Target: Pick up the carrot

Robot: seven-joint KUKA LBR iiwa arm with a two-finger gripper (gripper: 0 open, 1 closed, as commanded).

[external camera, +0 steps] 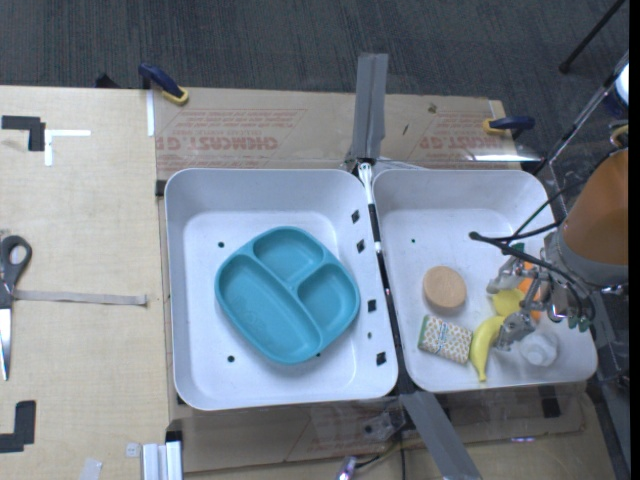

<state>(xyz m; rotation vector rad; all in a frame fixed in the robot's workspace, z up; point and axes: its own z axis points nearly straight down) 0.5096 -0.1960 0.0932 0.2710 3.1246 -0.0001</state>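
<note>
Presently noted at the right side of the frame: arm [598, 218], grey with orange band, reaching into the right bin [450, 176] from the frame's right edge. Gripper [522, 313] down low over the bin's right portion, amid a cluster of items. Pincer state: cannot tell, open or closed, owing to clutter and small detail at that spot. Carrot [541, 301] recorded as a small orange piece in the right part of the right bin, directly against the gripper, on its right-hand side in the frame; cannot tell whether gripped or merely touching. Yellow item [506, 301] just left of the gripper. Banana [484, 344] below and left of the gripper, near the bin's lower edge, lying close beside a patterned packet [445, 338]. Round tan disc [444, 289] above the packet, apart from the gripper. Clear cup [541, 352] just below the gripper, in the bin's lower right corner. Black cable [510, 236] trailing across the bin's upper right. Left bin [260, 175] at frame centre, bearing a teal divided plate [288, 293]. Scissors [10, 288] at the far left edge, on the bench, well apart from both bins.
</note>
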